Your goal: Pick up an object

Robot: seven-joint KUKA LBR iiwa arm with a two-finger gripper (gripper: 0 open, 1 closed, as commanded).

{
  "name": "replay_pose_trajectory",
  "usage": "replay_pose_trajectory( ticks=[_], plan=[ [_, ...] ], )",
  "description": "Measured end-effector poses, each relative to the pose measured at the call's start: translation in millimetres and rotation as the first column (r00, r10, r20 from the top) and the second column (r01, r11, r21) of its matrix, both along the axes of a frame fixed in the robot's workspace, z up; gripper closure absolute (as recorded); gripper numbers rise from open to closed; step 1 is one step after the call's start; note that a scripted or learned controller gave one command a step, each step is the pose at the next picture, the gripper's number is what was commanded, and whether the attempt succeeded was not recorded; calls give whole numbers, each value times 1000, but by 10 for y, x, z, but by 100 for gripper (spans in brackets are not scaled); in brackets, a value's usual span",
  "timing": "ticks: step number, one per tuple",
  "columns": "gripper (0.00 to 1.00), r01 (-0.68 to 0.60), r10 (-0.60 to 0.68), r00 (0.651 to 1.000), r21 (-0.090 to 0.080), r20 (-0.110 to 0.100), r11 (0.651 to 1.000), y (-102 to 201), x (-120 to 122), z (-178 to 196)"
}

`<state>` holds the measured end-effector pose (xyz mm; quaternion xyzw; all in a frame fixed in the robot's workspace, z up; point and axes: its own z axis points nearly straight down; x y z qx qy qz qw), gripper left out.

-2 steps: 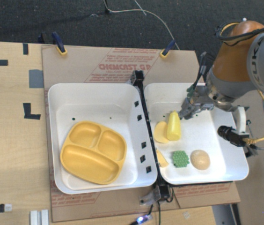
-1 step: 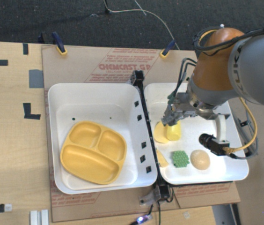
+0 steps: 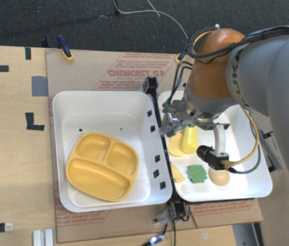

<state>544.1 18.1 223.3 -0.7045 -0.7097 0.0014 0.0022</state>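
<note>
My gripper (image 3: 181, 128) hangs low over the left part of the right bin (image 3: 257, 186), under the arm's orange band. Directly beneath and touching it in the view is a pale yellow upright piece (image 3: 189, 140), with a flat yellow disc (image 3: 175, 147) beside it on the left. I cannot make out whether the yellow piece is held. A green knobbly object (image 3: 197, 173) and a tan rounded object (image 3: 219, 177) lie nearer the bin's front. A small orange-yellow wedge (image 3: 177, 175) rests against the bin's left wall.
The left bin (image 3: 73, 106) holds a yellow divided plate (image 3: 102, 165) in its front half. The wall between the two bins (image 3: 160, 152) runs just left of the gripper. The arm's grey body covers the right bin's back and right side.
</note>
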Motion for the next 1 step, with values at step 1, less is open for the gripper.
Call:
replay_pose_trajectory(
  ticks=[1],
  plan=[
    [100,0,0,1000,0,0,1000,509,-4,15]
  ],
)
